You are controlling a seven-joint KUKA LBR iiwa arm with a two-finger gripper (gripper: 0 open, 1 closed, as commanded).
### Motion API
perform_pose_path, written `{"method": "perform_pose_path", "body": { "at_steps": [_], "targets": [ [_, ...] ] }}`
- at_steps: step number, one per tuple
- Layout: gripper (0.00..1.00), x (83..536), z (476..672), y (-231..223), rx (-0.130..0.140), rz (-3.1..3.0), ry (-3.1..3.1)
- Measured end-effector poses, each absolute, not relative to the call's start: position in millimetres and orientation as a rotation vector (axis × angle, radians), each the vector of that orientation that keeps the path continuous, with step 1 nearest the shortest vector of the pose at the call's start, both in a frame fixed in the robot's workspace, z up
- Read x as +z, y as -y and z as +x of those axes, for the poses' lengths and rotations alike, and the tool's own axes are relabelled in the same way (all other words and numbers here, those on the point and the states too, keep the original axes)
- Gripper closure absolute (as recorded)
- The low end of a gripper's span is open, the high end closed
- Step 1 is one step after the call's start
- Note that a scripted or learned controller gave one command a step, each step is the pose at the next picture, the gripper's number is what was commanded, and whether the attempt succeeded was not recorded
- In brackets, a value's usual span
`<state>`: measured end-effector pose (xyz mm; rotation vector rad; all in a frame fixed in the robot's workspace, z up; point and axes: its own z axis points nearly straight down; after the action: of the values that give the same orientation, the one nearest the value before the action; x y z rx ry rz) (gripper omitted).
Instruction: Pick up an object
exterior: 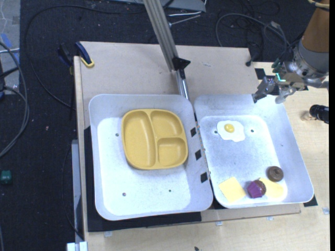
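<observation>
The tool (272,92) hung beyond the right white bin (293,156), grip unreadable. The flat rubbery fried egg (231,130) (likely light, floppy) seemed best pinched at its yolk.

The two white bins (104,192) look like matt, faintly speckled plastic, the yellow divided plate (155,138) like smooth plastic with a soft sheen, the table (131,67) like pale matt wood, and the slanted pole (159,22) like brushed metal.

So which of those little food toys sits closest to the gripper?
The fried egg, white with a yellow yolk, at the right bin's far end; the others cluster at the near edge, away from the gripper.
</observation>
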<state>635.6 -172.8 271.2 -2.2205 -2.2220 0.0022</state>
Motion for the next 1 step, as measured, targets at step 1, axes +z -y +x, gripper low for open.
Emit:
{"method": "perform_pose_path", "body": {
  "at_steps": [1],
  "targets": [
    [0.0,272.1,636.0,172.8,0.001,-2.221,2.223]
  ]
}}
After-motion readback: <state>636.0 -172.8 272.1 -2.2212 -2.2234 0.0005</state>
